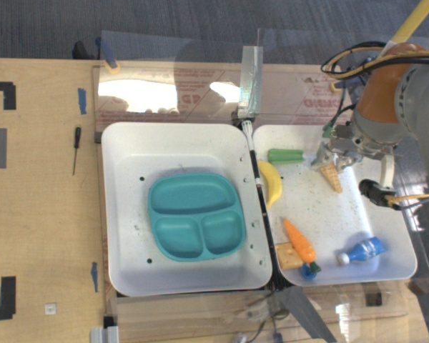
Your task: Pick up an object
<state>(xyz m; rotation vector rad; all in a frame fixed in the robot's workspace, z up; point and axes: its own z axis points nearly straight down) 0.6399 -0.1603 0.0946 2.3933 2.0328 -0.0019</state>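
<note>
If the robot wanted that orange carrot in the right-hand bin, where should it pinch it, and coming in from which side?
Probably across the middle of the carrot, coming straight down from above. It lies flat on the floor of the right bin, slanted, so the fingers should close across its narrow width, not along its length. Its lower end sits by a tan block, so the upper half has more room.

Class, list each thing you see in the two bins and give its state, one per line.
Teal tray: flat in left bin.
Banana: against the divider, right bin.
Green block: lying flat.
Carrot: lying on its side.
Blue bottle: tipped over.
Cone: lying below the end effector.
</note>
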